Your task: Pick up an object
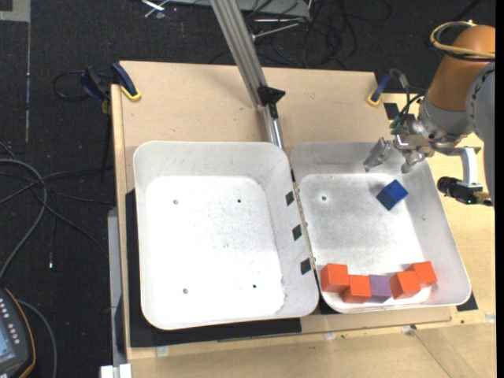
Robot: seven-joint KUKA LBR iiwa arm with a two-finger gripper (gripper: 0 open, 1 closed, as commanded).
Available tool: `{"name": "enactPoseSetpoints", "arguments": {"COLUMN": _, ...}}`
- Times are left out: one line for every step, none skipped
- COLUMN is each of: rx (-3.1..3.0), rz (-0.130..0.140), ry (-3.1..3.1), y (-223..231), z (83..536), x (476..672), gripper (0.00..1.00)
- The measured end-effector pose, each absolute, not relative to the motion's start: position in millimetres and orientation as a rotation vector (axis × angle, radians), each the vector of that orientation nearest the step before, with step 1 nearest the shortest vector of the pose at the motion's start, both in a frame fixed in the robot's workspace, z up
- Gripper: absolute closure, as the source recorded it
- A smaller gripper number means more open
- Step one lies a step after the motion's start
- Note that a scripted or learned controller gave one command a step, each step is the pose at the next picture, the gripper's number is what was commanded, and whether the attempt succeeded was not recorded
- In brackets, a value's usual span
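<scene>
A blue block (391, 194) lies in the right bin (346, 172), toward its far right part. Along that bin's near wall sits a row of blocks: an orange one (335, 276), another orange one (359, 287), a purple one (380, 287) and two more orange ones (414, 278). My gripper (392, 157) hovers over the far edge of the right bin, just beyond the blue block, with its two fingers spread open and nothing between them.
The left bin (209, 231) lies beside the right one. A metal pole (244, 53) slants across the bench's far side down to the gap between the bins. Clamps (126, 83) sit at the bench's far corners.
</scene>
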State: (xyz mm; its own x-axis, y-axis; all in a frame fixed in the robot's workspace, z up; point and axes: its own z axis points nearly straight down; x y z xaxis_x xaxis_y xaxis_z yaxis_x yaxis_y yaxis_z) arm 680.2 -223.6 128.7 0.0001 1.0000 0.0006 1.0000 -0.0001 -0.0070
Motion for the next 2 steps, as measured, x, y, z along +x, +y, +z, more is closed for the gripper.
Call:
{"name": "enactPoseSetpoints", "arguments": {"rx": -2.221, "rz": 0.006, "ry": -2.216, "y": -224, "z": 93, "x": 622.1, "gripper": 0.0}}
{"name": "enactPoseSetpoints", "arguments": {"rx": -2.225, "rz": -0.001, "ry": -2.223, "y": -223, "z": 106, "x": 625.7, "gripper": 1.0}}
